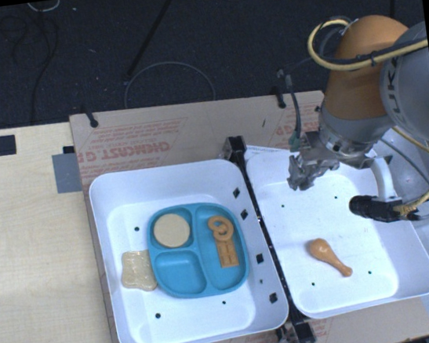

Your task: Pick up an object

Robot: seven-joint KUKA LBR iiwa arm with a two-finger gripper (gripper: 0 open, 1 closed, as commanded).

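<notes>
A tan drumstick-shaped toy [329, 257] is lying flat on the floor of the right bin [419, 273], its rounded end pointing toward the divider and its thin end toward the near edge. It is sitting well below the gripper [301, 175] in the picture, apart from it and slightly to its right. The gripper is hanging over the far part of the same bin, near the back wall; whether it is open or closed cannot be told from here, and nothing is showing in it. The grey arm with its orange band [356, 52] is reaching in from the gripper's right. To the gripper's left, past the divider, the left bin [115, 196] is holding a blue sectioned tray [190, 277] carrying a round cracker [170, 230] and a brown key-like piece [223, 240]. A pale bread-like piece [137, 270] is lying just beside the tray's far-left edge.
</notes>
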